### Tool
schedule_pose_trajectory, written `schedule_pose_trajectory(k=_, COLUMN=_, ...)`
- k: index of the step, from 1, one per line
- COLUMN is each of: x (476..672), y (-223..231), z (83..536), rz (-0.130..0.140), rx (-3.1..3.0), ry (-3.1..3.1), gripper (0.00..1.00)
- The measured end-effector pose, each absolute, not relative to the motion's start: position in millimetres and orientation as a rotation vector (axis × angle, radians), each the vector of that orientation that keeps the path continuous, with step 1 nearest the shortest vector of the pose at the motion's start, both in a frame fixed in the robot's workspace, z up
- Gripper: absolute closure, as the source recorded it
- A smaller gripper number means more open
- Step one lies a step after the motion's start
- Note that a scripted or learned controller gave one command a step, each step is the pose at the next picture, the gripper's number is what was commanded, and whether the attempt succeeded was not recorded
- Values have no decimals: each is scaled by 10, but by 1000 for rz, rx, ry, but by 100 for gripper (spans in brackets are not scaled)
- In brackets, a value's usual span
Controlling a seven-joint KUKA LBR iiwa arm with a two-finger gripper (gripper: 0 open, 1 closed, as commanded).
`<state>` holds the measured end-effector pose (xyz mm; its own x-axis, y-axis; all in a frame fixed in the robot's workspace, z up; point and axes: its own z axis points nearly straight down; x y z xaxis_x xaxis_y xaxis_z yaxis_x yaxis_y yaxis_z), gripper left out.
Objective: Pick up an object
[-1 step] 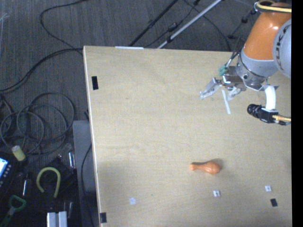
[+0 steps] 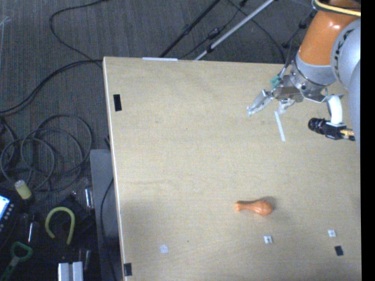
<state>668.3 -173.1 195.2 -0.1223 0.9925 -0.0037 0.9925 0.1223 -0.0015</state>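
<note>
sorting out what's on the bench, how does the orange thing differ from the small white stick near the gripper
The orange thing is plump and rounded, tapering to a narrow neck at its left end; the white stick is thin and straight. The orange thing lies near the lower middle of the bench, far from the gripper; the white stick sits just below the gripper. The orange thing lies roughly level; the white stick runs steeply. Both are over the tan surface.

Gripper (image 2: 265, 103) at upper right over the board (image 2: 176, 157), drumstick-shaped obj (image 2: 255, 207) lying well below it.
</note>
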Motion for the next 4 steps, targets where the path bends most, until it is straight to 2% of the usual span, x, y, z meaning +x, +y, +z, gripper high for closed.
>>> schedule_pose_trajectory(k=1, x=6680, y=-2160, z=1221, rz=-5, rx=1968, ry=2448, gripper=0)
schedule_pose_trajectory(k=2, x=6689, y=-2225, z=1059, rz=-3, rx=1560, ry=2726, gripper=0)
schedule_pose_trajectory(k=3, x=6697, y=-2041, z=851, rz=2, rx=927, ry=2999, gripper=0)
schedule_pose_trajectory(k=4, x=6617, y=-2207, z=1351, rz=4, rx=1182, ry=2907, gripper=0)
